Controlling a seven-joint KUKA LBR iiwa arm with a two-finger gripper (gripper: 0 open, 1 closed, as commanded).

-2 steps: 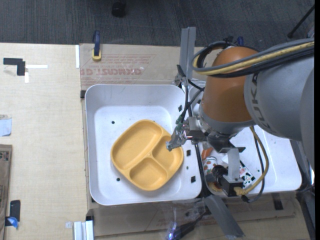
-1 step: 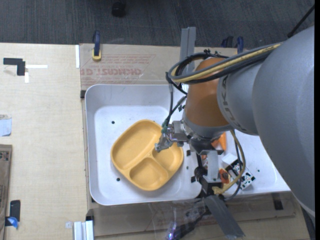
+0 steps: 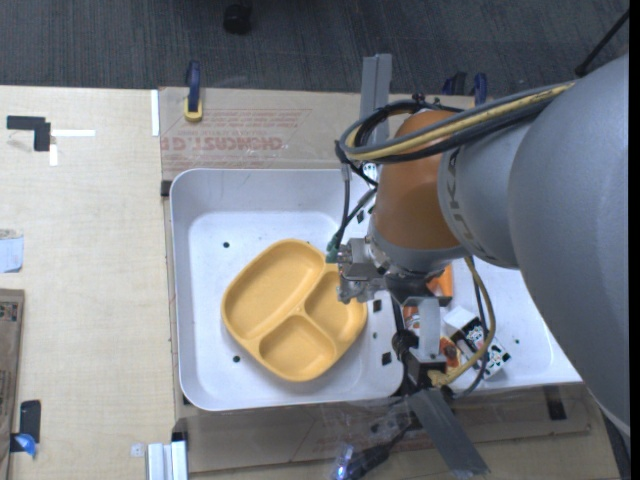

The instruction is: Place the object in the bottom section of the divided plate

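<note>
A yellow divided plate (image 3: 270,298) lies tilted in the left white bin (image 3: 200,268). It has one large section at the upper left, a smaller one (image 3: 290,350) at the bottom and another at the right. My gripper (image 3: 354,276) hangs over the plate's right rim, under the grey and orange wrist, which hides most of it. A small orange object (image 3: 442,284) peeks out from beneath the arm in the right bin.
A white and black item with orange marks (image 3: 468,340) lies in the right bin near its front. The arm covers most of that bin. A blue clamp (image 3: 193,93) sits on the cardboard behind the bins.
</note>
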